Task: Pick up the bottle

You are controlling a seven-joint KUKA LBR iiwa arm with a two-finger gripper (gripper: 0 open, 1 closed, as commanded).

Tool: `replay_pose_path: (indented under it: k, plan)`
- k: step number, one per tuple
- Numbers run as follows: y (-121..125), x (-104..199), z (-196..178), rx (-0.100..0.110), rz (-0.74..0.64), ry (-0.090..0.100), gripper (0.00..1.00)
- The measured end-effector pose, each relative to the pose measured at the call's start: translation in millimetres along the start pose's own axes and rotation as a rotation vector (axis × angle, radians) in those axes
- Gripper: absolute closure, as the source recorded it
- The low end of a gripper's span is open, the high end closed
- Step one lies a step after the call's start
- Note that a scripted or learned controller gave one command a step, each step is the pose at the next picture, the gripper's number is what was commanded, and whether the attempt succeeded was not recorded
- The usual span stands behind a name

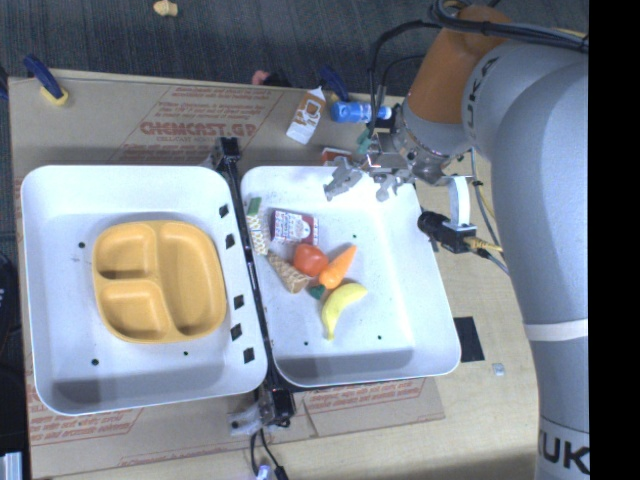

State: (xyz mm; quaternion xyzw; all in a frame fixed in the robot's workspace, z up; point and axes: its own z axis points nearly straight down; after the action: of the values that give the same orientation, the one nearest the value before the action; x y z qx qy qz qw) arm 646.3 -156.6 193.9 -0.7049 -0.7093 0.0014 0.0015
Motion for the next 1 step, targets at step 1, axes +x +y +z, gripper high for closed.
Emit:
replay_pose_path:
  k: [1]
  plan:
    - [0.4,0.7,-10.4,0.002,-0.005,0.001,1.0]
